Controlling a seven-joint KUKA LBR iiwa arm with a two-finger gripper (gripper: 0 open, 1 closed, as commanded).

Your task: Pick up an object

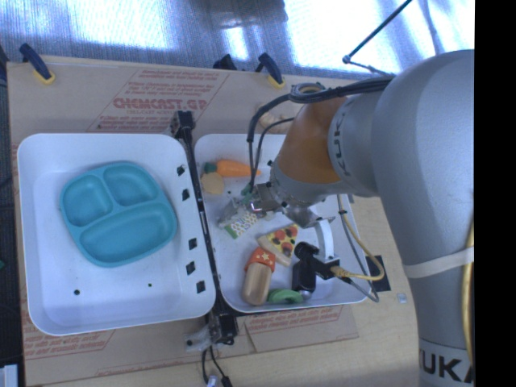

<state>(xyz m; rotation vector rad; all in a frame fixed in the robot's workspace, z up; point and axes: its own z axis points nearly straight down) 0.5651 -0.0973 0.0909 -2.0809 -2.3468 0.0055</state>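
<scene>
**A:** What sat at the left of the table (72, 87)?

**B:** A shallow white left bin (36, 240) held a blue divided plate (119, 212), lying flat near its middle. Two clamps gripped the table's far edge, one at the far left (36, 63) and one near the centre (270, 68).

**A:** And next to that bin?

**B:** The right bin (211, 147) touched it along a black centre seam. At its far end lay a toy carrot (232, 168), with a pale round piece (213, 185) just beside it. Toward the near end were a pizza slice toy (280, 242), a wooden bottle-shaped toy with a red top (257, 276) and a small green piece (284, 296).

**A:** Where was the arm?

**B:** The grey arm (419, 135) reached in from the right, its orange band (310, 147) over the right bin. The end effector (246, 208) hung low just above a small pale green-patterned object (238, 222), between the carrot and the pizza slice. I could not tell whether it was open or closed, nor whether it touched that object.
</scene>
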